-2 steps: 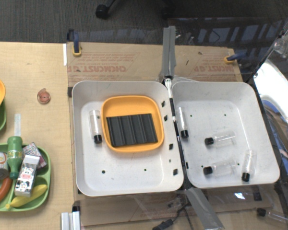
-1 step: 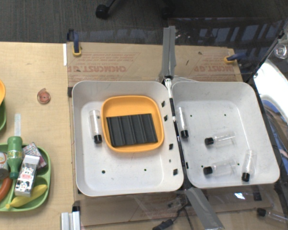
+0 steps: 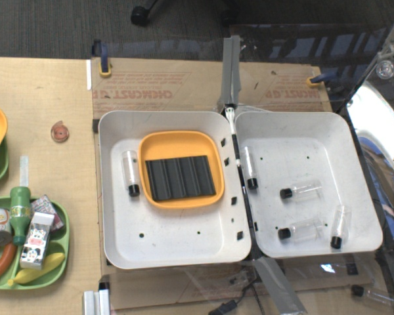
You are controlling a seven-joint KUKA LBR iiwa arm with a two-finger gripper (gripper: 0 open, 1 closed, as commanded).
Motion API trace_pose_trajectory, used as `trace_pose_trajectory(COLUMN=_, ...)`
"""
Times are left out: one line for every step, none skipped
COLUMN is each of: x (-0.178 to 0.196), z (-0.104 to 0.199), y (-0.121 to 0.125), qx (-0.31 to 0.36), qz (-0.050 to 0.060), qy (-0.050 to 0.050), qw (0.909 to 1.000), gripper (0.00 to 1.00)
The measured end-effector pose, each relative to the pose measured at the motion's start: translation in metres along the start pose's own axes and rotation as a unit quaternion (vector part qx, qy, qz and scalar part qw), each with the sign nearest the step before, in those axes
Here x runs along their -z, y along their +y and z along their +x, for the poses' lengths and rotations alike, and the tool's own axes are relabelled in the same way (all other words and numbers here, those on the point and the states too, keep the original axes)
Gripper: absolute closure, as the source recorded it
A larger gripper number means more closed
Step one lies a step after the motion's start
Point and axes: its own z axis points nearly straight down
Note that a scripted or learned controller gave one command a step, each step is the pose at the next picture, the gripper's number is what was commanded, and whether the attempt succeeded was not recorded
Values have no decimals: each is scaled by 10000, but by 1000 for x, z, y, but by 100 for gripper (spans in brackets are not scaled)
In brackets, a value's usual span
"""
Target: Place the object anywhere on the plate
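Two shallow white bins stand side by side on a sheet of cardboard [image 3: 164,87] that lies on the worktop [image 3: 39,97]. The left bin [image 3: 118,241] holds an orange plate [image 3: 181,142] with rounded corners, placed a little toward the far side. On the plate lies a dark grey ribbed pad [image 3: 180,178], which covers most of its middle. Just beside the left rim of the plate, on the bin floor and not on the plate, lies a clear vial [image 3: 129,169] with its black cap toward the near side. The right bin [image 3: 295,126] holds four more clear vials with black caps. One vial [image 3: 247,163] lies along the left wall of the bin. A second vial [image 3: 303,191] lies near the middle with its cap toward the left. A third vial [image 3: 301,231] lies closer to the near wall, also with its cap toward the left. A fourth vial [image 3: 339,220] lies near the right corner, tilted, with its cap toward the near side. None of the vials touch each other. At the near left of the worktop a green divided tray [image 3: 52,271] carries toy food, among it a green bottle [image 3: 20,212] and a small carton [image 3: 34,241]. Whether the pincer is apart or together, I cannot tell.
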Motion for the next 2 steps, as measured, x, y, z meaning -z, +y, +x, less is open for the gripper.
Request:
trace_pose_trajectory(x=0, z=0, y=0, qx=1321, qz=-1, qy=-4, qw=9912, gripper=100)
trace_pose_trajectory(x=1, z=0, y=0, qx=2220, qz=-1, qy=-6, qw=9751, gripper=100)
